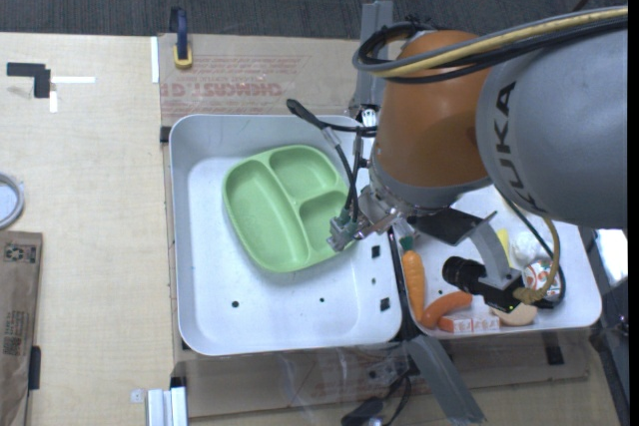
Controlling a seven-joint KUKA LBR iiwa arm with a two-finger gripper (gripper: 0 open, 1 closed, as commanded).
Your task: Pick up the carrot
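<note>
The carrot (pixel 412 280) is a slim orange piece lying lengthwise at the left edge of the right bin (pixel 584 299), close to the wall between the two bins. My gripper (pixel 349 227) hangs under the big orange and grey wrist, over the right rim of a green divided plate (pixel 280 205) in the left bin (pixel 200 244). It is up and to the left of the carrot and apart from it. The arm covers most of the right bin's far half.
A reddish-orange sausage-shaped piece (pixel 445 306) lies just right of the carrot's lower end. Small yellow, green and tan items (pixel 517 311) crowd the right bin's front right. A black-handled utensil (pixel 318 123) rests on the left bin's far rim.
</note>
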